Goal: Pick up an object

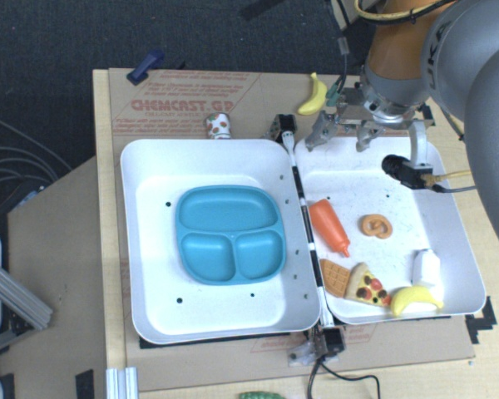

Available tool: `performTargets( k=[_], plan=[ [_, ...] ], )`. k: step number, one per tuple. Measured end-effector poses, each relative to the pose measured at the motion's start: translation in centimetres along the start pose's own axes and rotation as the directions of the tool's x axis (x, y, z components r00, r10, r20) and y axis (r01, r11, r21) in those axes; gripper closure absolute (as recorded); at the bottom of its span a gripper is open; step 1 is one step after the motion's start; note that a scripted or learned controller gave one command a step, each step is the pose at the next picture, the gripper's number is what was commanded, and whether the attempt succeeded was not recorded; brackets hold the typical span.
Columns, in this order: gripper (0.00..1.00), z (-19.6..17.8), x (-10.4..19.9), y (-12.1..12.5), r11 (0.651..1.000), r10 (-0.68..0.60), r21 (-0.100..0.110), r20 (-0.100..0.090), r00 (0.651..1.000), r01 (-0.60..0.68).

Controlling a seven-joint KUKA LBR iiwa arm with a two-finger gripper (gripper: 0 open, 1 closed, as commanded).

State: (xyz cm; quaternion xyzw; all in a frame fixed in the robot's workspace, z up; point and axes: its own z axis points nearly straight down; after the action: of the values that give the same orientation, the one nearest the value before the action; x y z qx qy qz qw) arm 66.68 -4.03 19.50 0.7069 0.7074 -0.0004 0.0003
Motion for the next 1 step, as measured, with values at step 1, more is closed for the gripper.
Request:
performTargets(
  k=[1],
  plan=[
    [0.0,1.04,-3.81,-0.06,1.0,0.002,0.002,-0.001,1.0,-0.002]
  ],
)
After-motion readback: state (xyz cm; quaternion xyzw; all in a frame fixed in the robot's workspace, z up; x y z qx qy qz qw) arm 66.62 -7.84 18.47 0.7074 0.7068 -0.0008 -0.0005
